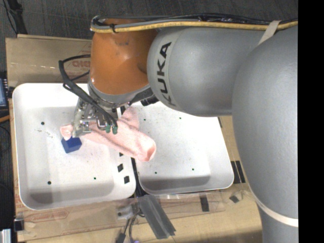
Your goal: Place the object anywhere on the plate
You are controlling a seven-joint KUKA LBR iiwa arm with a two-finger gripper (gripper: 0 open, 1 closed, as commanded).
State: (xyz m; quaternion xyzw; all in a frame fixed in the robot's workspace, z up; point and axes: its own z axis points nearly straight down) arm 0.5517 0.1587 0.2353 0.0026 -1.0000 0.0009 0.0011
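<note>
I see the pincer (96,123) over the left bin (30,135), beside a blue block (71,144). A pink cloth (129,138) spans both bins. I cannot tell its grip.

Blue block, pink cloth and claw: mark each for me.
Blue block (71,145): camera view, on its top face.
Pink cloth (132,142): camera view, mid-fold, over the seam between bins.
Claw (95,124): camera view, between its fingertips, above the cloth.

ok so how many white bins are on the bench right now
2. The left bin holds a blue block; the right bin sits beside it. A pink cloth lies across both. The arm covers parts of each.
</note>
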